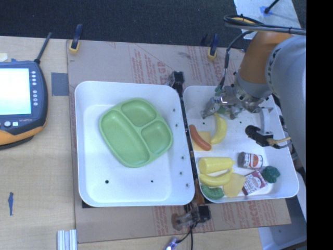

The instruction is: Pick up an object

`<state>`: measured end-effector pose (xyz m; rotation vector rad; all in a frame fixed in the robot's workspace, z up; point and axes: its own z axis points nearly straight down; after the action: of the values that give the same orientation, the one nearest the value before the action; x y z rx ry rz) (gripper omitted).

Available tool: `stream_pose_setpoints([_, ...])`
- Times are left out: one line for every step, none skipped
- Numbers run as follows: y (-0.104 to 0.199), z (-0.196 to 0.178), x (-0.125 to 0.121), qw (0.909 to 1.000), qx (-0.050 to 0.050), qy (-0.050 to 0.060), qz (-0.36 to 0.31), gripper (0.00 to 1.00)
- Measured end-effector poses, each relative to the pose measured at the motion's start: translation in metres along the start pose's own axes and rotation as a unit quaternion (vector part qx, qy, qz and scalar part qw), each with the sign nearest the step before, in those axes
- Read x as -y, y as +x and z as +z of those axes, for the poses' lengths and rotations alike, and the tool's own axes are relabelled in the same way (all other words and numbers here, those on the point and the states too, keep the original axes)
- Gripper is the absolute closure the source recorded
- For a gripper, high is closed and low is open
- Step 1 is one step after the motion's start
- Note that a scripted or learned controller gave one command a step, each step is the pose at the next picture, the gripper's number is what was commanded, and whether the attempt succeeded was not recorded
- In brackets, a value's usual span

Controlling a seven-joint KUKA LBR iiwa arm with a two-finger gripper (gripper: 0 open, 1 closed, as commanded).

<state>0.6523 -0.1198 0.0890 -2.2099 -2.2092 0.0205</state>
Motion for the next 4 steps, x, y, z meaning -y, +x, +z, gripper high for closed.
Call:
stream_pose_setpoints([-0.022, -0.002, 0.023, 1.0, 0.002, -0.008, -0.002, 0.0])
stream_pose_setpoints([0.007, -0.001, 0.045, 1.0, 0.002, -0.008, -0.003, 0.0])
stream_pose_setpoints([0.016, 0.001, 0.001, 1.0, 0.0, 0.002, 0.001, 0.0])
stream_pose_setpoints([-0.034, -0.003, 0.016, 1.0, 0.001, -0.008, -0.001, 0.0])
